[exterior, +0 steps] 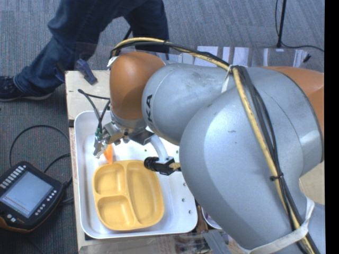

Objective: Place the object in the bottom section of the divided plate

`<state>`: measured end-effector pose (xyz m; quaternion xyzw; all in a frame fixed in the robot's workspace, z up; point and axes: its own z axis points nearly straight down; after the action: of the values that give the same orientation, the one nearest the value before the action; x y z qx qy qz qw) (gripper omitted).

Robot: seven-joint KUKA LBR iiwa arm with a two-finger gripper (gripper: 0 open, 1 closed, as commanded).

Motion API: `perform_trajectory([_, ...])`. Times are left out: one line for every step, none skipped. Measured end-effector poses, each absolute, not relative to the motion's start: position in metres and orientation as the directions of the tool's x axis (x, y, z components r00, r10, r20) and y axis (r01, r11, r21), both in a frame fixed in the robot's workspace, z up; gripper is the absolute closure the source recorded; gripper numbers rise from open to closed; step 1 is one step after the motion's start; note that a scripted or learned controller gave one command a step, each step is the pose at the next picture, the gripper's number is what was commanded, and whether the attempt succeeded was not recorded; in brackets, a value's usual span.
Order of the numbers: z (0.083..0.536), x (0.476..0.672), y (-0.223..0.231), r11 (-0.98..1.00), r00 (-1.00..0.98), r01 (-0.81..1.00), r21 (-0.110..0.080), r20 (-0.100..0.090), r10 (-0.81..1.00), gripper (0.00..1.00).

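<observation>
As we scan from the left, we meet a handheld control pendant (26, 194) lying on the carpet beside the bench, then the white bin (85, 194) with the yellow divided plate (127, 194) resting in it. Just above the plate's upper left corner we see the gripper (103, 144) hanging low over a small orange object (109, 153), which sits against the plate's rim, outside its sections; we cannot tell whether it grips that object. Rightward, the grey arm (228, 142) covers the bench.
</observation>
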<state>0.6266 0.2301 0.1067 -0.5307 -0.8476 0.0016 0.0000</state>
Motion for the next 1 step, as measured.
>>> perform_trajectory([0.1151,0.6262,0.2295,0.438,-0.438,0.899,-0.006,-0.001,0.899,1.0])
